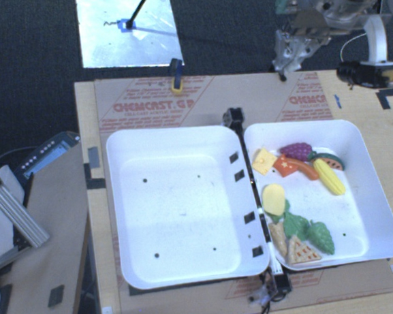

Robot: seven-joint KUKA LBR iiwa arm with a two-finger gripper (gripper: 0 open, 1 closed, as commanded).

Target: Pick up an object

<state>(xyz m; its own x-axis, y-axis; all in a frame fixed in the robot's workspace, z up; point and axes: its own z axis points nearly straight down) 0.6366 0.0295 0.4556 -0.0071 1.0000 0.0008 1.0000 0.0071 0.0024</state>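
Camera view: my gripper (pixel 285 62) hung beyond the far rim, jaw state unclear.
Smooth plastic toy food, including a long yellow corn cob (pixel 329 176), crowded the right bin (pixel 374 192).

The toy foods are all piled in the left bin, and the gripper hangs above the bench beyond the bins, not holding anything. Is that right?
Not quite. The camera view shows the toy foods piled in the right bin, not the left bin. The rest stands: the gripper hangs above the bench beyond the bins, with nothing in it.

cam: single, fixed above counter (pixel 143 96) | faces down at a slant | range: moderate, both white bins (pixel 180 209) in frame | arm (pixel 333 4) at upper right
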